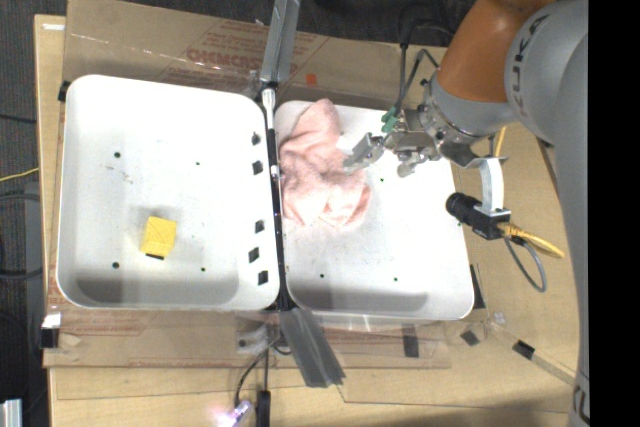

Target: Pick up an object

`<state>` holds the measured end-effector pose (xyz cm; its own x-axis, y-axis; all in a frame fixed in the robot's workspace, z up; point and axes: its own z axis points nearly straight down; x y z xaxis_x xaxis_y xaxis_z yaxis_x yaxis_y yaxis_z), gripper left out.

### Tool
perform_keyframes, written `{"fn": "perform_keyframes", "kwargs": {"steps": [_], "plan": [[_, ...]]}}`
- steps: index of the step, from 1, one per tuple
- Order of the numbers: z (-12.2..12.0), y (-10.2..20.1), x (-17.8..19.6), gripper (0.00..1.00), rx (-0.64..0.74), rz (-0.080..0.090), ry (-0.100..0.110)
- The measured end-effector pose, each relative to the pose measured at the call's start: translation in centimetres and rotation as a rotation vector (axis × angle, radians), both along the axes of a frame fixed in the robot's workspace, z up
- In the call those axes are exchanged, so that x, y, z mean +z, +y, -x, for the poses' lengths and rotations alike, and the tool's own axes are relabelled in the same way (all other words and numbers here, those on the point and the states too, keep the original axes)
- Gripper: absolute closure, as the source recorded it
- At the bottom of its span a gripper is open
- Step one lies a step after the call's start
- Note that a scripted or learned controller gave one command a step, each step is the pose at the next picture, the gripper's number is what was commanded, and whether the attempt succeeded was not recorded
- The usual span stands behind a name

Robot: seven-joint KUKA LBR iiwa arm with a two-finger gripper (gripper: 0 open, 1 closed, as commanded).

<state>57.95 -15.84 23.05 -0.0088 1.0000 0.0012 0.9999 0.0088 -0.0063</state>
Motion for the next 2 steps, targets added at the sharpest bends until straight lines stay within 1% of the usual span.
{"fn": "perform_keyframes", "kwargs": {"steps": [1, 2], "plan": [[-2.5, -2.2, -13.6, 0.0, 0.127, 0.001, -0.009], [-2.5, -2.2, -12.6, 1.0, 0.133, 0.001, -0.008]]}}
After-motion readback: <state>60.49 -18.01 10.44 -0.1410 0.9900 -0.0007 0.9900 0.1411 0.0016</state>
